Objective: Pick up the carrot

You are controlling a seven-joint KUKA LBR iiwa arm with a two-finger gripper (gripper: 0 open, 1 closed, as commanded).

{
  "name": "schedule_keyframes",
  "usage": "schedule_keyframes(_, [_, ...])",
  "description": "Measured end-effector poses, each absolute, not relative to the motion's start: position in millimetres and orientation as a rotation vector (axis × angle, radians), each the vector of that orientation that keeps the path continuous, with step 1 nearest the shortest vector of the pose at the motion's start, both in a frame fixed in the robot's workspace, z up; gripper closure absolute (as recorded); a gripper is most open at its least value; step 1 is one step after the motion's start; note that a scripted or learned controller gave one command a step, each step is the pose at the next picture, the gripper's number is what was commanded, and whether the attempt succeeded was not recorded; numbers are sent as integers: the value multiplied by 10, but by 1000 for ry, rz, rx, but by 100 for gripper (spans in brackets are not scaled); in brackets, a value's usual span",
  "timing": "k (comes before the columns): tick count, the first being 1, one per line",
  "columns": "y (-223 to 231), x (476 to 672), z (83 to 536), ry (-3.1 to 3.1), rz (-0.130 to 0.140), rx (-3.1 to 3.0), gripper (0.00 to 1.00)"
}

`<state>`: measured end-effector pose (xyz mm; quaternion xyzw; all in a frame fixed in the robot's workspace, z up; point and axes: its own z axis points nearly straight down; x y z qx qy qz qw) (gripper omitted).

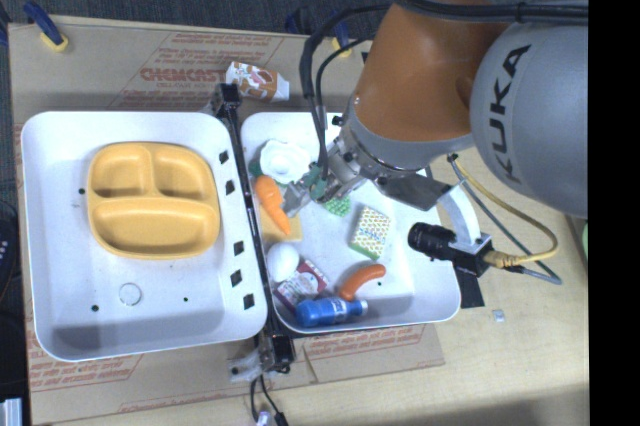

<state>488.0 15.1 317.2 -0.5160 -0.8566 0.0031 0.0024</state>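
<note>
The carrot (272, 203) is orange and lies lengthwise along the left wall of the right bin (436, 299), its thick end toward the back. My gripper (303, 193) hangs just to the carrot's right, low over the bin, with its metal fingers (296, 198) close beside the carrot. The big orange-banded wrist above hides most of the gripper. I see nothing held between the fingers.
The right bin also holds a white crumpled object (284, 157), a green item (338, 207), a patterned packet (371, 230), a white egg (283, 260), a red sausage (360, 279) and a blue bottle (330, 311). A yellow divided plate (153, 196) sits in the left bin (60, 304).
</note>
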Motion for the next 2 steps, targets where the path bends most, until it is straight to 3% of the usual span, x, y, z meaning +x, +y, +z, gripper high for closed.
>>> schedule_keyframes(1, [-157, 5491, 2902, -2623, 3, -1728, 100])
schedule_keyframes(2, [-420, 5617, 2589, -2435, 5, -1978, 100])
